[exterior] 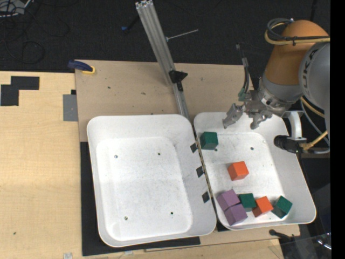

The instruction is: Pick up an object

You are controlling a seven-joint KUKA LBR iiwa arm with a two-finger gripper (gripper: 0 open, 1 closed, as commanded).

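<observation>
The grey arm with its orange band reaches in from the right, and its two-finger pincer (243, 118) hangs over the far rim of the right shallow white bin (302, 196). The two fingers stand apart, splayed outward, with nothing between them.

Six small blocks lie in this bin. The dark green cube (208, 141) closest to the pincer sits near the bin's far left corner, just inside the wall shared with the neighbouring bin; it lies a little nearer the camera than the fingertips and to their left, apart from them. Being a cube, it has no clear long axis; its faces sit roughly square to the bin walls. An orange cube (237, 170) rests near the middle of the bin, turned slightly, well apart from the pincer.

The remaining four cluster along the near edge: a purple block (232, 206) that looks like two stacked or joined pieces, a small green cube (247, 200) touching it, an orange block (262, 205) just beside that, and a green cube (282, 206) tilted in the near right corner.

The left white bin (108, 128) sits beside it on the pale wooden worktop (38, 166).
</observation>
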